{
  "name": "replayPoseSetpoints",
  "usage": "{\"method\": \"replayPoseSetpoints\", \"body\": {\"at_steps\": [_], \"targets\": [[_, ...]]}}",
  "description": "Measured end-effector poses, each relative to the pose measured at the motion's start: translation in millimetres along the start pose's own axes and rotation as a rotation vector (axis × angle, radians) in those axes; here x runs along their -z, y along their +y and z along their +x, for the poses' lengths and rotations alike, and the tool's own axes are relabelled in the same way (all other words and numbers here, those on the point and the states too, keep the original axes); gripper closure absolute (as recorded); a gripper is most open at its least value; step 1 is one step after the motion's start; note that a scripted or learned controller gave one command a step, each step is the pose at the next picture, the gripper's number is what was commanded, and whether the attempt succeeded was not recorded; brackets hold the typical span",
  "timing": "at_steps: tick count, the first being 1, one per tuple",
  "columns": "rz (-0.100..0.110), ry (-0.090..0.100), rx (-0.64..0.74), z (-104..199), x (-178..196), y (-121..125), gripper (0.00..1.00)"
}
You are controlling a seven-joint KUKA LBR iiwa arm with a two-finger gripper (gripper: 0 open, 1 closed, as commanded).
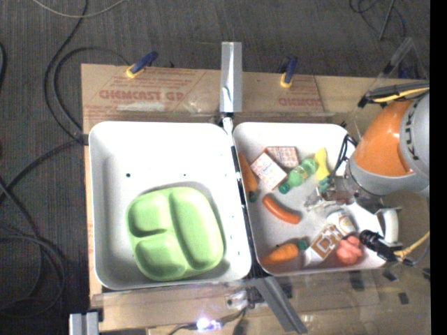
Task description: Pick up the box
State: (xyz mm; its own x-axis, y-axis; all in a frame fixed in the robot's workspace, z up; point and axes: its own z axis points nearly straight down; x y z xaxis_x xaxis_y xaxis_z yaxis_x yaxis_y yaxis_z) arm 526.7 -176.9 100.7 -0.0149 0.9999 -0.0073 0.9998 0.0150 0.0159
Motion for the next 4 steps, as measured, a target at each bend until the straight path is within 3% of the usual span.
{"method": "replayPoseSetpoints", "body": {"at_steps": [1, 2, 3, 4], "targets": [[0.0, 0.0, 0.0, 0.0, 0.0, 0.0, 0.0], [0.03, 0.001, -0.141, 16.3, -12.6, 72.8, 0.0], [0.173, 0.021, -0.305, 10.4, -13.0, 110.7, 0.0], [0.064, -0.001, -0.308, 10.9, -2.1, 131.3, 1.0]]}}
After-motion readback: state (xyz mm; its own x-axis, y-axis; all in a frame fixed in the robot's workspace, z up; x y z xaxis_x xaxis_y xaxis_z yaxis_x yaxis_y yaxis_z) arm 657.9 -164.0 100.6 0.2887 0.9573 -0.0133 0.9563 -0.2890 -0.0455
